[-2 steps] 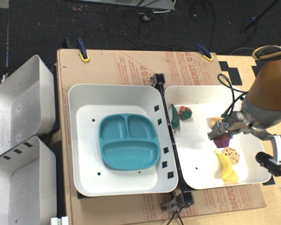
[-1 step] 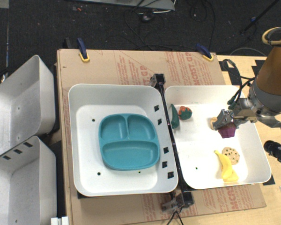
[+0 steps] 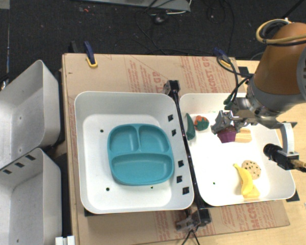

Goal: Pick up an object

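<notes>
Hovering over the right bin [image 3: 275, 195], the claw [image 3: 225, 127] clenches a purple object [image 3: 227, 135]; cardboard lettering unreadable

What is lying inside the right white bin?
The right bin holds a banana, a cookie, a purple object under the gripper, a tan block and a red-and-green toy. The arm covers the far corner.

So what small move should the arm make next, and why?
Probably lower the gripper a little onto the purple object in the right bin. The gripper sits right over it, and the cookie and banana lie well apart.
</notes>
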`<state>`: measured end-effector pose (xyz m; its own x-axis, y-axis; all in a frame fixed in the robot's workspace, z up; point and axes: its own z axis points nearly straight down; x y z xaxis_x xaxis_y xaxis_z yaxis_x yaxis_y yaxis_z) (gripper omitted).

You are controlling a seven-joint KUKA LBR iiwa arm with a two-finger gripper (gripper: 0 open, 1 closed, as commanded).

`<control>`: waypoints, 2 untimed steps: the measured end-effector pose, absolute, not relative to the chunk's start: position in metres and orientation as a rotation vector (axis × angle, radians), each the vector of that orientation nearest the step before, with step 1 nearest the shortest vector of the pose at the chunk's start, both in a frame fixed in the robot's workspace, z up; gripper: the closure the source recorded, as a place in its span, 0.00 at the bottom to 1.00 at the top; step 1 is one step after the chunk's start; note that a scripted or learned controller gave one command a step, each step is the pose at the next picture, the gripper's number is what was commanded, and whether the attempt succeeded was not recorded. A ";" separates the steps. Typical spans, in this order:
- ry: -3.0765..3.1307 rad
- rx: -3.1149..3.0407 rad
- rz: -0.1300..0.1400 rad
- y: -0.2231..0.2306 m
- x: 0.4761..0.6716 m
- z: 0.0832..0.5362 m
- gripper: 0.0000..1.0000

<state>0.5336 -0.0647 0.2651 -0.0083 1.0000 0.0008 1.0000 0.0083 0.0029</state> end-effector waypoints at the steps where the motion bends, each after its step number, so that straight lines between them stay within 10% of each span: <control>1: 2.230 2.214 -0.001 -0.008 0.547 0.249 1.00; 2: 2.230 2.213 0.001 0.042 0.563 0.234 1.00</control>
